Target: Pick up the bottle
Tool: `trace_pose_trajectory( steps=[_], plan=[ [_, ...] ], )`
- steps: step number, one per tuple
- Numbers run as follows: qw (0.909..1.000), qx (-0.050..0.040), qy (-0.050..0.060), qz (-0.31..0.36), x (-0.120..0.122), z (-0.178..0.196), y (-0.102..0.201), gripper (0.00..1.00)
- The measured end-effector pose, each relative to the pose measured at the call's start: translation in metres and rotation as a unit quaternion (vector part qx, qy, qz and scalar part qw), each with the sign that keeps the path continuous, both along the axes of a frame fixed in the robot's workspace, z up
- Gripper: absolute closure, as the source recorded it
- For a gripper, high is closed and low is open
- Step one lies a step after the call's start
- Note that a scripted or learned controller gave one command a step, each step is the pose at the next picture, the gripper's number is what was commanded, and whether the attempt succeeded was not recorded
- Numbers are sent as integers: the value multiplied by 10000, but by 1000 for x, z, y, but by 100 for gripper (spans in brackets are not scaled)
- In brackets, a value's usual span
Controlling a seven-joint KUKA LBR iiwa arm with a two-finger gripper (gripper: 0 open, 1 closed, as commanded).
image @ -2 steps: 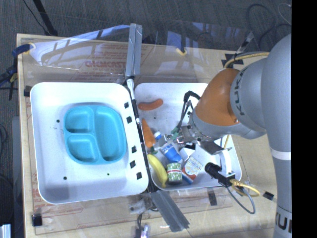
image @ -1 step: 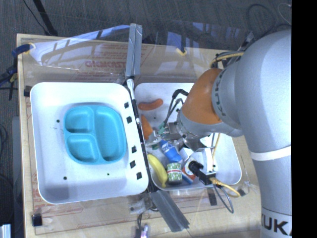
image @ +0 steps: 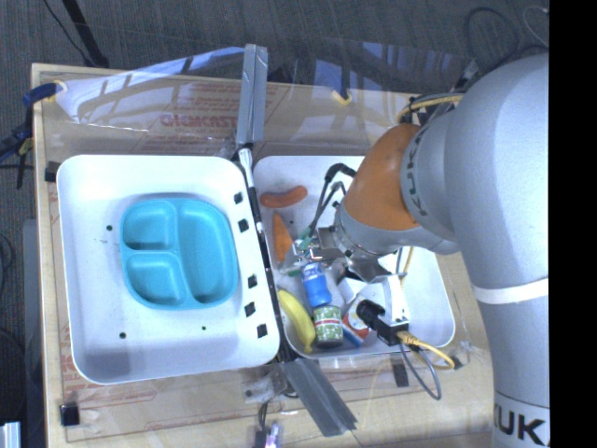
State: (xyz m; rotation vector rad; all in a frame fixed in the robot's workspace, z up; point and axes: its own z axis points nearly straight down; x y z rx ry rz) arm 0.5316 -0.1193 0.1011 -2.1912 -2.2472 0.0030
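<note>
The bottle (image: 318, 289) is small and blue with a pale cap, lying among other items near the front of the right bin (image: 431, 278). My gripper (image: 324, 258) hangs low over that bin, just above and behind the bottle's cap end, under the orange wrist band (image: 382, 189). The wrist hides the gripper's tips. Whether it touches the bottle I cannot tell.
Around the bottle lie a yellow banana (image: 297, 317), a green-labelled can (image: 327, 326), an orange carrot (image: 282, 237) and a sausage (image: 283, 196). A blue divided plate (image: 179, 253) sits in the left bin (image: 84, 203). A yellow cable (image: 424, 346) trails over the right bin's front rim.
</note>
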Motion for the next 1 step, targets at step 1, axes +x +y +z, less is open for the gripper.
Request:
trace_pose_trajectory(
  steps=[1],
  plan=[
    [9923,0,-15,1239,40,91,39,100]
  ],
)
